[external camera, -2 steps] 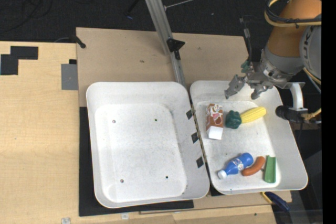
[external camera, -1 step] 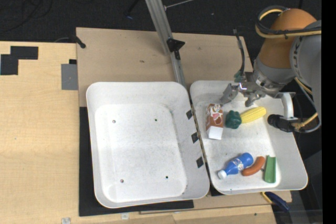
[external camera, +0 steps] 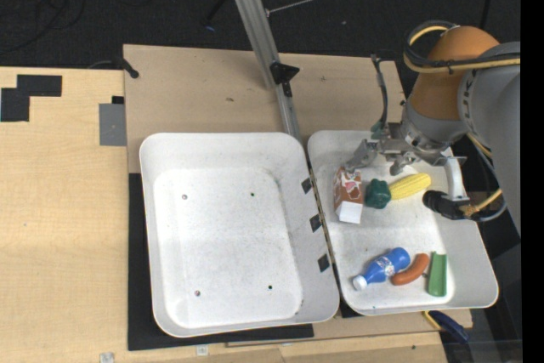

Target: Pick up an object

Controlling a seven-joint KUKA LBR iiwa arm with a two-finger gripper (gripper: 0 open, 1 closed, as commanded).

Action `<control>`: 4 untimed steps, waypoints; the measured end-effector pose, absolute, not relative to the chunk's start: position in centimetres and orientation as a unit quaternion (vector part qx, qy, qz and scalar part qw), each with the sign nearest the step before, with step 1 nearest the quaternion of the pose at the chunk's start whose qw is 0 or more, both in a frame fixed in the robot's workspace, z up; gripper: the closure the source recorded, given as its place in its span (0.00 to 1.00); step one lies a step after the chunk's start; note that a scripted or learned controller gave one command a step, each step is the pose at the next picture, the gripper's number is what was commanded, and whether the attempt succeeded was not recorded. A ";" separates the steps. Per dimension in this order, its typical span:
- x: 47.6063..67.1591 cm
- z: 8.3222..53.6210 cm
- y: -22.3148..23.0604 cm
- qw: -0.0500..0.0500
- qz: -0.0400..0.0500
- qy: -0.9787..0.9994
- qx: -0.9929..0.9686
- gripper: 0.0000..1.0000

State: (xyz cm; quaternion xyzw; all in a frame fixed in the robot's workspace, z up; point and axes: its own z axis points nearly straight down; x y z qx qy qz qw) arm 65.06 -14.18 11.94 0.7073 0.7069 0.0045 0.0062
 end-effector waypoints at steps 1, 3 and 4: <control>65.1 13.0 -14.2 0.006 0.006 0.706 0.708 1.00; 65.1 24.8 -14.8 0.002 0.001 0.707 0.707 1.00; 65.1 25.7 -14.8 0.000 0.000 0.708 0.706 1.00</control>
